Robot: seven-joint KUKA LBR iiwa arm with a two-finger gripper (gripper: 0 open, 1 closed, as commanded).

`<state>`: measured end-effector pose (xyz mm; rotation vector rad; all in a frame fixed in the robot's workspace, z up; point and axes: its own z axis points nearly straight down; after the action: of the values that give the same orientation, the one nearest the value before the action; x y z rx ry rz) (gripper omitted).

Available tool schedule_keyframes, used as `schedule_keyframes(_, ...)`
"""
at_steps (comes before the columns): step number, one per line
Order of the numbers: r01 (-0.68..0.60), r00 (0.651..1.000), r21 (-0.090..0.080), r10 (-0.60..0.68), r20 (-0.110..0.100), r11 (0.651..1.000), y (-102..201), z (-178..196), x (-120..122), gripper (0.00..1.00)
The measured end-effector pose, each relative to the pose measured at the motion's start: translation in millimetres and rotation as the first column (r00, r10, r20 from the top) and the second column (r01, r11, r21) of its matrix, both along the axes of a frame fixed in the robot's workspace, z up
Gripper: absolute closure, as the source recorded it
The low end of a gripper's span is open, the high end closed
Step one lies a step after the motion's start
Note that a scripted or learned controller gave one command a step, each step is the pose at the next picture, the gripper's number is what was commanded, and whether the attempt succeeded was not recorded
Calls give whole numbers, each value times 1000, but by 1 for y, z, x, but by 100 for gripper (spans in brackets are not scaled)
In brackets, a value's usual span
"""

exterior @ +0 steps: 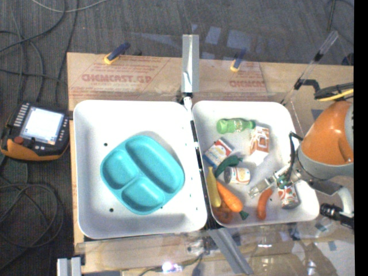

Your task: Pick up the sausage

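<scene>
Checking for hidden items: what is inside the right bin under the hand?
Under the hand in the right bin lie a sausage and a can; anything beneath the arm is covered.

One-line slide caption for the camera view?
Gripper poised above the sausage in the right bin.

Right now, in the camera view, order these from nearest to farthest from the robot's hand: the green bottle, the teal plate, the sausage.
Measured from the hand:
1. sausage, right bin, just below the hand.
2. green bottle, top of the right bin.
3. teal plate, left bin, across the divider.
</scene>
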<state>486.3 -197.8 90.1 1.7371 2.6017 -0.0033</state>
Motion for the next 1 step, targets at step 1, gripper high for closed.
schedule_keyframes(1, 0, 1000, -1, 0, 6, 1000, 0, 10, 2, 100)
